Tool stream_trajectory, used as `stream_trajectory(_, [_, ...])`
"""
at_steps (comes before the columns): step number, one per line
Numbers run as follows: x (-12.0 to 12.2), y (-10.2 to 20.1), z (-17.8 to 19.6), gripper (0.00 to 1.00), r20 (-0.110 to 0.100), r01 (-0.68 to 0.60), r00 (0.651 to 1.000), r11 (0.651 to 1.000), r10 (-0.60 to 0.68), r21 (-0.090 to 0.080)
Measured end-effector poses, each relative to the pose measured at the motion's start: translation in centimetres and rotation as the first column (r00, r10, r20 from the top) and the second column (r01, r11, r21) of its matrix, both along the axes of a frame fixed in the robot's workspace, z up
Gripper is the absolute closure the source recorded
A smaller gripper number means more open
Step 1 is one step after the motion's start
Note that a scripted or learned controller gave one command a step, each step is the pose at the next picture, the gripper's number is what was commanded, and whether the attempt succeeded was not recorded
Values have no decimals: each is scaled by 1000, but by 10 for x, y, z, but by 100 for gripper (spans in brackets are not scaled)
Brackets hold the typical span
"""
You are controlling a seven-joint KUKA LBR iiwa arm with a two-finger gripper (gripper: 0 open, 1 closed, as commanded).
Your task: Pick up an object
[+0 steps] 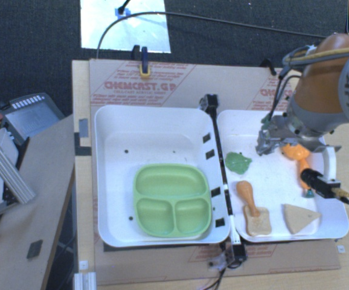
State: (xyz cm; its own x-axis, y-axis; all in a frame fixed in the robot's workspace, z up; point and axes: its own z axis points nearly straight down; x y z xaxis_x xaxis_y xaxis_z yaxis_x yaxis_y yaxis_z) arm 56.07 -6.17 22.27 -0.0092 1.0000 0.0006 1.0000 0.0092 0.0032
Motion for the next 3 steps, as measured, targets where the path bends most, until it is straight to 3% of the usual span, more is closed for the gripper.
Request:
stream_trajectory(2, [41, 105, -12, 100, 0, -1, 1000, 1000, 1, 1])
stream_trajectory(3, [56, 163, 1, 100, 1, -1, 1000, 1000, 1, 3])
